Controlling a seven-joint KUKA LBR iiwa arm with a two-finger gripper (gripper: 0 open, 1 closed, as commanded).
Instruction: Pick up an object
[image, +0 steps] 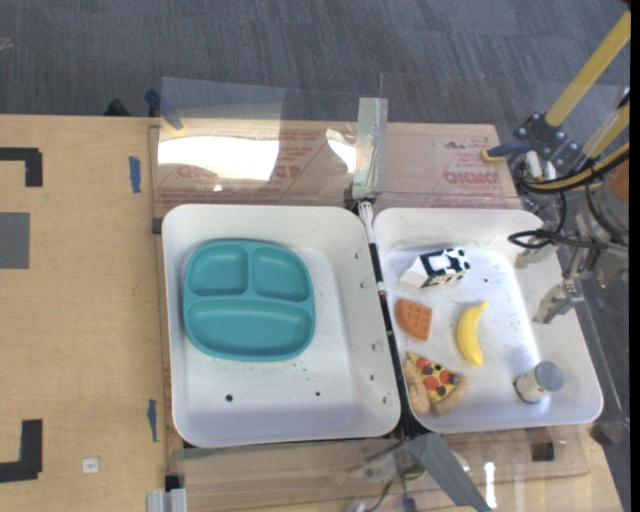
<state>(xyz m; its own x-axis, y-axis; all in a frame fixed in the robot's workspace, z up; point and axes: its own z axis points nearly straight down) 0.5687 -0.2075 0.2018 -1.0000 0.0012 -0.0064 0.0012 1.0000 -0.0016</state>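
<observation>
A banana (470, 333), yellow and curved, is lying near the middle of the right bin (575, 400), just to the left of the gripper (556, 302) and a little below it. The gripper is hanging over the right edge of that bin, with grey metal parts and dark cables crowding above it; how far apart its fingers are standing cannot be told from this angle, and nothing is showing between them. It is not touching the banana or any other piece.

Further left of the gripper, a black and white toy (437, 268) is resting toward the far side of the bin, and an orange waffle square (414, 319) is lying just beyond the banana. Down and to the left of the gripper, a pizza slice (434, 381) is sitting at the near left corner. Almost directly below the gripper, a small grey and tan cylinder (538, 381) is lying near the bin's near right corner.

Well away to the left, the left bin (200, 400) is holding a teal divided plate (249, 299).
</observation>
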